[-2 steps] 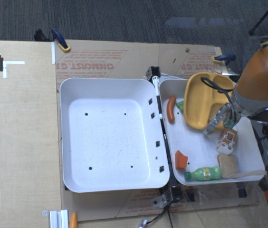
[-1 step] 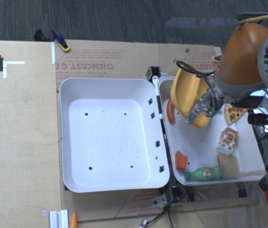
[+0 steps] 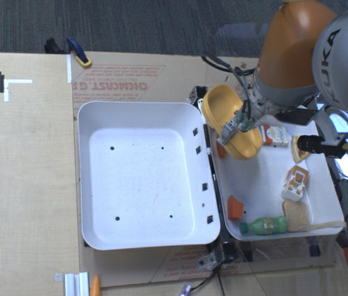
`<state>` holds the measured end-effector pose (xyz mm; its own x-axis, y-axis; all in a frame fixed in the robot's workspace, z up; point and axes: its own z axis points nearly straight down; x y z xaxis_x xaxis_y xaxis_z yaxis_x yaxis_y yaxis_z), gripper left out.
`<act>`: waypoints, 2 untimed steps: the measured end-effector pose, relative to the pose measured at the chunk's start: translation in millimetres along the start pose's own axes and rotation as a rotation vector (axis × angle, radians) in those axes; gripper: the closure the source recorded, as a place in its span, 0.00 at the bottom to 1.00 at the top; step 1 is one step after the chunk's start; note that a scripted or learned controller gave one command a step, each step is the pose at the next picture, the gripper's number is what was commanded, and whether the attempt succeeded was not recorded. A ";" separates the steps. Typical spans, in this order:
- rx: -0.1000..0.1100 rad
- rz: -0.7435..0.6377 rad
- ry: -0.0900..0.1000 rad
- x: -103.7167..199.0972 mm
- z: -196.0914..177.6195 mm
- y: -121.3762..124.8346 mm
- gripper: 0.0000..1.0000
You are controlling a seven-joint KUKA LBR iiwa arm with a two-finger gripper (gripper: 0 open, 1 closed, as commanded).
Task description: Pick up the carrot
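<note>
Front of right bin (image 3: 331, 217): green bottle (image 3: 265, 226) lying on side, bread slice (image 3: 297, 213) just right of it. Carrot (image 3: 234, 208) sits just behind bottle's left end, near bin's left wall, well apart from gripper. Small carton (image 3: 295, 184) mid-bin on right. Further back, gripper (image 3: 234, 128) is clenched on rim of yellow bowl (image 3: 223, 106), bowl tilted over wall between bins. Ketchup bottle (image 3: 275, 135) right of bowl. Left bin (image 3: 91, 227) alongside.

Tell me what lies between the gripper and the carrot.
In the camera view, bare white bin floor separates the gripper, at the yellow bowl, from the carrot.
</note>
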<state>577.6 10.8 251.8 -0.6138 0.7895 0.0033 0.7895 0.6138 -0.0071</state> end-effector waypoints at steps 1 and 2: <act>0.000 -0.032 -0.001 33.0 -11.3 72.5 1.00; -0.001 -0.325 0.002 52.4 77.3 98.9 1.00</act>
